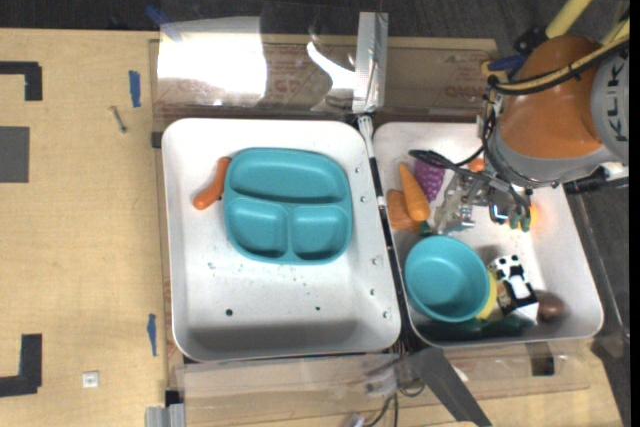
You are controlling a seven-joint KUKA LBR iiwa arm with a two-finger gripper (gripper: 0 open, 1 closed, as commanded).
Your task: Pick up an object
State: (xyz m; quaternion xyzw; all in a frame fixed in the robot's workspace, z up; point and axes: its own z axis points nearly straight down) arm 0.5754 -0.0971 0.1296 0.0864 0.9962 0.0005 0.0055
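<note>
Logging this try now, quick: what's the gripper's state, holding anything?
Gripper: cannot be told; it sits low in the right bin beside the carrot, and nothing is seen held.

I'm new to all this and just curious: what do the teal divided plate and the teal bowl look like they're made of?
The divided plate looks like moulded plastic: one even teal colour, rounded compartment ridges, a soft sheen. The bowl looks like the same sort of plastic, smooth and matching in colour with a thin rim, though the look alone cannot rule out a glazed material.
</note>
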